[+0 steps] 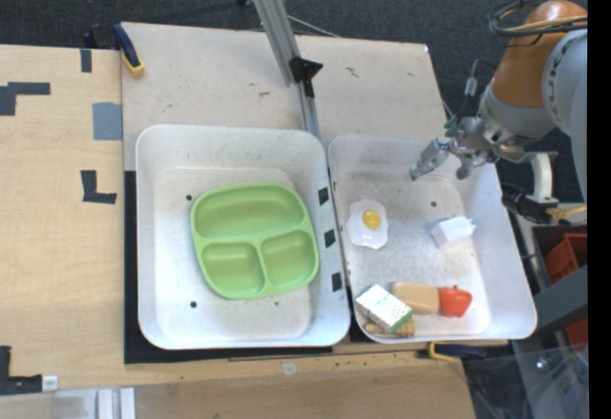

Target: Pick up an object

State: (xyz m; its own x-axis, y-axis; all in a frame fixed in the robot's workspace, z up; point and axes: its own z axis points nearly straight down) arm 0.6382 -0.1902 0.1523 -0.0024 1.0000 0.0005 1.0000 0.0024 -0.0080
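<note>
The right bin [506,245] holds several small items. A toy fried egg [368,222] lies near its left wall and a white block [452,231] sits toward the right. Along the front edge lie a green-and-white box [385,308], a tan wedge [416,297] and a red pepper [455,301]. My gripper [441,171] hangs over the bin's far right part, above and behind the white block. It is open, with nothing between its fingers.
The left bin [153,217] carries a green divided plate [255,239]. A slanted metal pole [272,7] ends in a black clamp at the bins' far edge. Bare bin floor lies between the egg and the gripper.
</note>
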